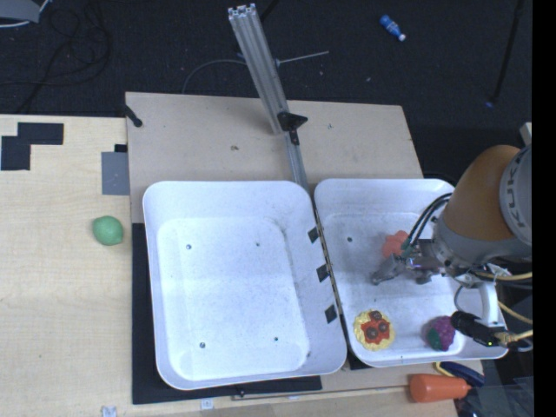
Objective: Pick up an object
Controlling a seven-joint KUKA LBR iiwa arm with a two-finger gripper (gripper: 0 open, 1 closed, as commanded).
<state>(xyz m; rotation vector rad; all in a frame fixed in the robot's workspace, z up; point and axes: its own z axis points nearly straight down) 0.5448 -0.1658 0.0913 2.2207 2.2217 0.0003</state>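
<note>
1. The right bin (347,207) is holding all the candidates.
2. The arm (486,202) is reaching in from the right.
3. The gripper (388,272) is hanging low; how it is set cannot be told.
4. The orange object (395,242) is lying just beyond it, toward the bin's back, nearly touching.

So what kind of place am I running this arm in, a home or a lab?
Most likely a robotics lab test bench. Two shallow white plastic bins sit side by side on a plywood board, small toy foods like a round yellow pizza piece lie inside, and loose black cables trail across the dark floor.
</note>
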